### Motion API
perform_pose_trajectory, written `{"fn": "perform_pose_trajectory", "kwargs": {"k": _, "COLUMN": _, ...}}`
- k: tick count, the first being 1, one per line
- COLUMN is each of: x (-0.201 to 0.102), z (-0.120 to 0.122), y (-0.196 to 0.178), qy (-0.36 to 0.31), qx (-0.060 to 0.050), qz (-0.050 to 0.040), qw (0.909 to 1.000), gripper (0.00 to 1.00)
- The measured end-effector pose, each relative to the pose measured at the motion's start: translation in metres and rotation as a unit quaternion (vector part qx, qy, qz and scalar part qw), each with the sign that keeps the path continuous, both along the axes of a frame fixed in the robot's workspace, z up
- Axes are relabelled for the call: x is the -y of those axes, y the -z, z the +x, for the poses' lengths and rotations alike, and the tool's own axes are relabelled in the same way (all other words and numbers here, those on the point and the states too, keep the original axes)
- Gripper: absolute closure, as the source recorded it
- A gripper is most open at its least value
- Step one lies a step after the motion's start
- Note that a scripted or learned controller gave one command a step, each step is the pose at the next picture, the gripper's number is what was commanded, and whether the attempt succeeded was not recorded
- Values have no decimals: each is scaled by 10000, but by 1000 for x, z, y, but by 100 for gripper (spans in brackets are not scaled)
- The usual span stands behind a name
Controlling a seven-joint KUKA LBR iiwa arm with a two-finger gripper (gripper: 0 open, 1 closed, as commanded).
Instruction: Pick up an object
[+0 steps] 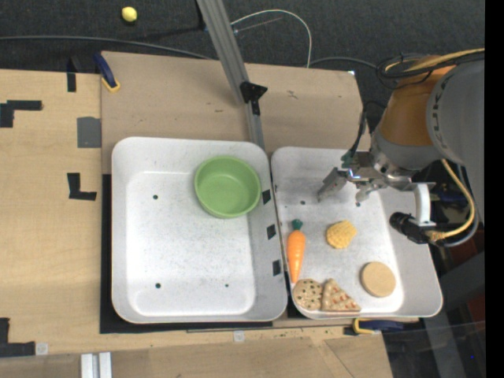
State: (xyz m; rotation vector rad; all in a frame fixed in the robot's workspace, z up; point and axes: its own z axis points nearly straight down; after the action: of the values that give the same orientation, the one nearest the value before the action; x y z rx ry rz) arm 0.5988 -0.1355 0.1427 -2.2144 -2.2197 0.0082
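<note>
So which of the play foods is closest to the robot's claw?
The yellow waffle-like piece sits just below the gripper. The carrot, round tan cookie and the two pieces in the bin's bottom corner lie farther off.

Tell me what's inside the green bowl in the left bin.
The green bowl sits upright in the left bin, and its smooth green inside shows with nothing in it. The bin floor beneath the bowl is covered.

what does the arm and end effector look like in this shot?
Grey rounded arm with a broad orange band above the wrist. Metallic end effector with two thin dark fingers. Yellow and black cables loop beside it, and a black-and-white cylinder sits at the side.
</note>
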Motion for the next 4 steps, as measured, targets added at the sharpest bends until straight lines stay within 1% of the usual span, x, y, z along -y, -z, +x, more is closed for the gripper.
{"fn": "perform_pose_trajectory", "kwargs": {"k": 1, "x": -1, "z": -2, "y": 55, "qy": 1, "qx": 5, "qz": -3, "qw": 10000, "gripper": 0}}
{"fn": "perform_pose_trajectory", "kwargs": {"k": 2, "x": -1, "z": 0, "y": 41, "qy": -3, "qx": 24, "qz": -2, "qw": 10000, "gripper": 100}}
{"fn": "perform_pose_trajectory", "kwargs": {"k": 3, "x": 3, "z": 0, "y": -21, "qy": 8, "qx": 64, "qz": -10, "qw": 10000, "gripper": 100}}
{"fn": "perform_pose_trajectory", "kwargs": {"k": 4, "x": 7, "z": 9, "y": -68, "qy": 7, "qx": 61, "qz": -10, "qw": 10000, "gripper": 100}}
